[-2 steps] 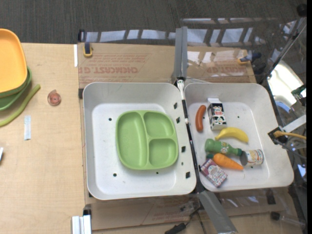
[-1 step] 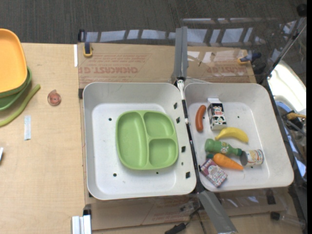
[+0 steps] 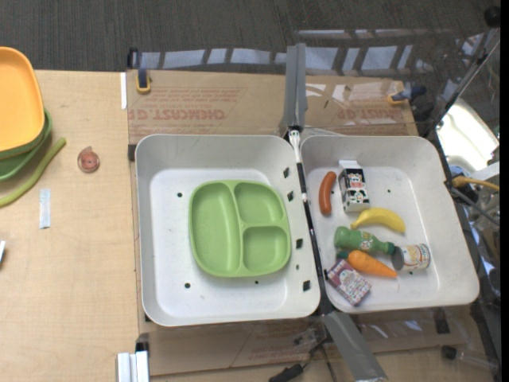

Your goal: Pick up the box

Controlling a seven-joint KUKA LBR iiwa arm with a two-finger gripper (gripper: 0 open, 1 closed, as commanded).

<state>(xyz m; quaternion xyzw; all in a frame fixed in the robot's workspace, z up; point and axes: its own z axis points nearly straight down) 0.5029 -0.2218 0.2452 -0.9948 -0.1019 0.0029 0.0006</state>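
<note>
Awaiting approach: small white-and-black printed box (image 3: 352, 189) seen in right white bin (image 3: 449, 213), just beside red sausage (image 3: 327, 192), near yellow banana (image 3: 380, 220). Gripper state cannot be told. Centred descent over box judged needed, sausage avoided.

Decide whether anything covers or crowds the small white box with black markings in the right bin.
Nothing lies on top of the small white box with black markings. A red sausage lies close beside it, and a yellow banana sits just in front; both may crowd a grasp.
</note>
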